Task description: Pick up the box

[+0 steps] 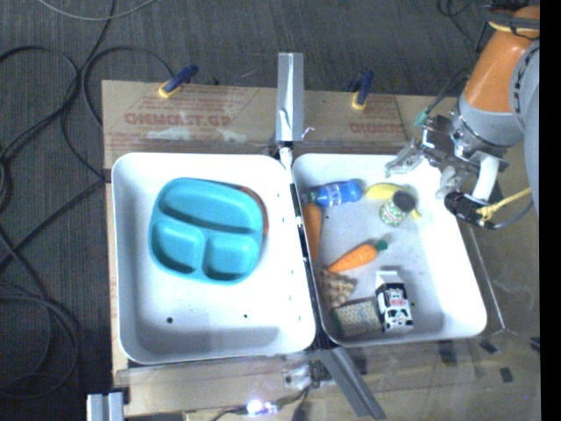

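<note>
— Hovering over the far right corner of the right bin (473, 310), is that where the claw (412, 156) sits?

— Yes, just above the far rim, at the end of the grey and orange arm (495, 68) that comes in from the right. Nothing is visibly held in it. Whether it is apart or together, I cannot tell; from this angle the tip is a tangle of metal.

— What lies closest to it?

— A yellow fruit (382, 190) and a small dark round lid (401, 206) just to its near side, then a blue bottle (337, 193) further left. A carrot (358, 256) lies in the middle of the bin.

— And the box?

— The box (394, 305) is black and white and stands in the near part of the same bin, well apart from the claw. Just to its left is a grey mesh pad (355, 316), touching it or nearly so. The right side of the box is free.

— So which way must the claw travel?

— Almost straight toward the near side and a touch left, passing over the fruit and lid, then down. The long side of the box seems to run far to near, slightly slanted, so I judge a grip across its short width, left to right, suits best. The pad on the left could get in the way.

— And the left bin (140, 323)?

— It holds a blue tray (209, 229), which plays no part.
</note>
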